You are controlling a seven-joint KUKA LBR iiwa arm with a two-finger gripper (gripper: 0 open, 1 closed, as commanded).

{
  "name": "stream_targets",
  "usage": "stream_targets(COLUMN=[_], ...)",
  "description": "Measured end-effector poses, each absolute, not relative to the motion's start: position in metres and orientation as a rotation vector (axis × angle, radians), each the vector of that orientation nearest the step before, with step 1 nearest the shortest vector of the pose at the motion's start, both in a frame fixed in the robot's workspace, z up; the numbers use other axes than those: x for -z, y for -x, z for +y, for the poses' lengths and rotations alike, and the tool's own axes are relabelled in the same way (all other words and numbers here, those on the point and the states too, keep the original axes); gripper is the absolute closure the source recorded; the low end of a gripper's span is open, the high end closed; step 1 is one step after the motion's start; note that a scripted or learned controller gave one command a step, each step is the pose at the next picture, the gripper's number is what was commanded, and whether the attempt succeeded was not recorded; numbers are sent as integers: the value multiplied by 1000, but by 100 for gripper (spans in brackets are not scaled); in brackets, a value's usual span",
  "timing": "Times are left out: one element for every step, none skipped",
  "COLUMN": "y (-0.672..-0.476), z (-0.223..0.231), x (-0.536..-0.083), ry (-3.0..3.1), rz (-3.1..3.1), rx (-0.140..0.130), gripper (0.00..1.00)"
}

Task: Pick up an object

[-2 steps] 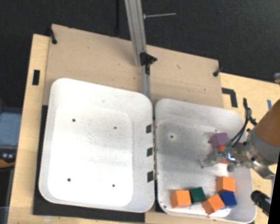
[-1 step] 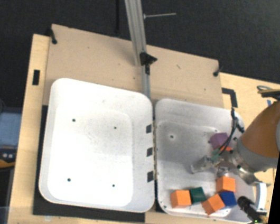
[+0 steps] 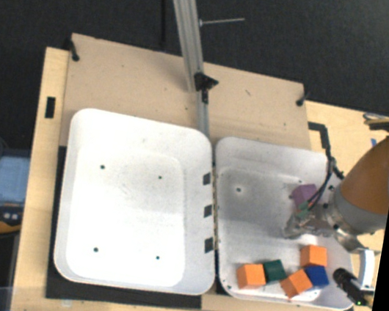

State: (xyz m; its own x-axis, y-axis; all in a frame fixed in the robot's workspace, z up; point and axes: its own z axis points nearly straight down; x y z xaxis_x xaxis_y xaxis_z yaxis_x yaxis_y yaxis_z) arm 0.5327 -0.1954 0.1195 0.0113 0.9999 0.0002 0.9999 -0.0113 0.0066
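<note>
The two-finger gripper [image 3: 302, 223] is lowered right of centre, jaw state unclear; the small orange block [image 3: 314, 255] below looks light, rigid, best pinched across flat sides.

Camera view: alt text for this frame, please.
A grey arm reaches from the right, its gripper low in the right bin by a purple object. Orange, green and blue blocks cluster at that bin's near edge.
</note>
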Motion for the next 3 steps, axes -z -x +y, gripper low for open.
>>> stream_targets(y=[-536,-540,-544], z=[-197,-203,-212], x=[-163,-226,-287], ry=[-2218,-2212,-2210], rz=[2217,2219,2221], rx=[-5,-6,-6], gripper=[100,100,100])
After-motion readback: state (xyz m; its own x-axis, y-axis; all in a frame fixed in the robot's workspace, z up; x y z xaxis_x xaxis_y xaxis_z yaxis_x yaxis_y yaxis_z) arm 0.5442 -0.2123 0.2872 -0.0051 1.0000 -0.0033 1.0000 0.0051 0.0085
